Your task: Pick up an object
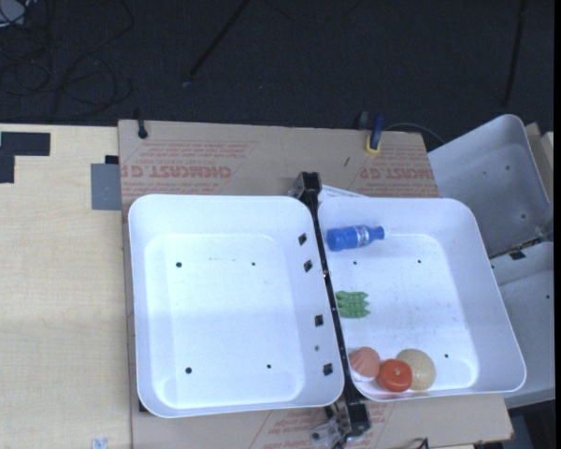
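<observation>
The right bin (477, 279) holds a blue bottle (354, 238) lying on its side near the far left corner. A small green toy (352, 304) lies by the bin's left wall. At the near left corner sit a pinkish round piece (364, 360), a red round piece (395, 375) and a pale beige round piece (418, 367), touching one another.
The left bin (168, 363) lies beside the right one, with a black clip strip (323, 279) between them. Both rest on a cardboard sheet (215, 162) on the wooden bench. A grey-white panel (505, 176) stands at the right.
</observation>
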Robot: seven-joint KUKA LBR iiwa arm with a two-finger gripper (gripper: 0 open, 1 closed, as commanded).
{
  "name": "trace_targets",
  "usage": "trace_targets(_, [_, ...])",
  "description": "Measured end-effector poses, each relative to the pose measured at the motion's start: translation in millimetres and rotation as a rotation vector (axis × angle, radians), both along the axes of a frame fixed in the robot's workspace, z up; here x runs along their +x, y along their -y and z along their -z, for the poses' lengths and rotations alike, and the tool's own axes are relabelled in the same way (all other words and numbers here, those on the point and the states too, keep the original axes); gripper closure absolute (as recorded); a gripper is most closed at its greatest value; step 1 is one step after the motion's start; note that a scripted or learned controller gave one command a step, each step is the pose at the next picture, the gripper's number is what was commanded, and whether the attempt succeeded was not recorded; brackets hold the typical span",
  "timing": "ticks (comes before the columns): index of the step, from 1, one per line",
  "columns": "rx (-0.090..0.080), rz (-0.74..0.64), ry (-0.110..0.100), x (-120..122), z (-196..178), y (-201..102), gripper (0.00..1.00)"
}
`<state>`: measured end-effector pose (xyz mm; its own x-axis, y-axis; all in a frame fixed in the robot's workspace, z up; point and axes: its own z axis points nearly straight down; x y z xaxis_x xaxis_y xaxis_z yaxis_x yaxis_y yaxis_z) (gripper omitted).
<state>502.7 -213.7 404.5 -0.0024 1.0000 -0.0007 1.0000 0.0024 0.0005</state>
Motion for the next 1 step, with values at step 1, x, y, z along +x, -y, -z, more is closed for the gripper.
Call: trace_targets(1, [0.001, 0.002, -0.003, -2.1, 4.9, -0.4, 1.0])
